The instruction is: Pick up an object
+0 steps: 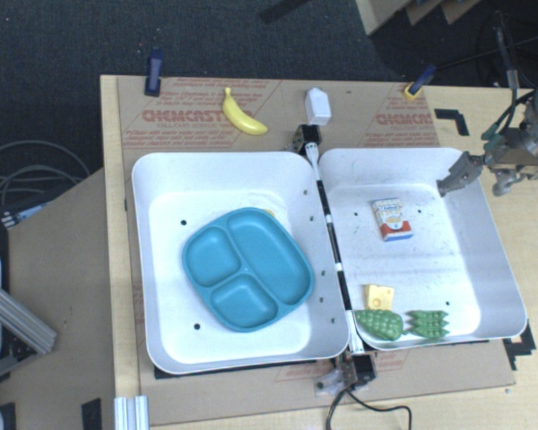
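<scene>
The cardboard-covered surface (206, 115) carries two white bins; a banana (242, 115) lies beyond the left bin (157, 240). The claw (480, 173) hovers spread over the right bin's (484, 258) far-right rim, the small carton (392, 219) sitting apart mid-bin.

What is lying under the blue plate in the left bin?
A pale yellowish edge peeks out behind the blue plate in the left bin. The plate covers the rest, so I cannot identify it.

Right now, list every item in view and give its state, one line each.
Blue divided plate: flat in the left bin.
Small carton: lying flat in the right bin.
Yellow block: lying in the right bin.
Green toys: resting at the right bin's near edge.
Banana: on the bench, outside the bins.
Gripper: over the right bin's far corner.
</scene>
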You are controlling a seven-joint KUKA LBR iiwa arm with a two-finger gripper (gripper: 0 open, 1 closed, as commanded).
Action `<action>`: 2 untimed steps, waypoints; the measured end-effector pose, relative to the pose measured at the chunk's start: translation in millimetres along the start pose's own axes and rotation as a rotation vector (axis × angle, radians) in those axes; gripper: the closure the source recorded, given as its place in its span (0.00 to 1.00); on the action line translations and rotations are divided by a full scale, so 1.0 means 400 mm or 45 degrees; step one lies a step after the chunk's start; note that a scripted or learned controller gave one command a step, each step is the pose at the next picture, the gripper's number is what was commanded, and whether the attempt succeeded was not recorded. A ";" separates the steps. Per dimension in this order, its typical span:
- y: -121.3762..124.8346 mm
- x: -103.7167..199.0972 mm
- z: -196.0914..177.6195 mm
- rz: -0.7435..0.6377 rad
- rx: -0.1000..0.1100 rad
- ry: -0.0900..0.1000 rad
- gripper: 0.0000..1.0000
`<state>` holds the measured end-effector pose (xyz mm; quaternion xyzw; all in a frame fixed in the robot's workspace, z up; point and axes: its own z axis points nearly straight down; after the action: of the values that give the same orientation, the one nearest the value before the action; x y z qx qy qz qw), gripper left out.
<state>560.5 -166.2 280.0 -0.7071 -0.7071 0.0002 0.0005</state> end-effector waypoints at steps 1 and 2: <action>0.067 0.110 0.317 -0.002 0.005 0.002 0.00; 0.082 0.086 0.492 0.001 0.005 0.001 0.00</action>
<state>593.1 -131.9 83.3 -0.7073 -0.7069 0.0012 0.0022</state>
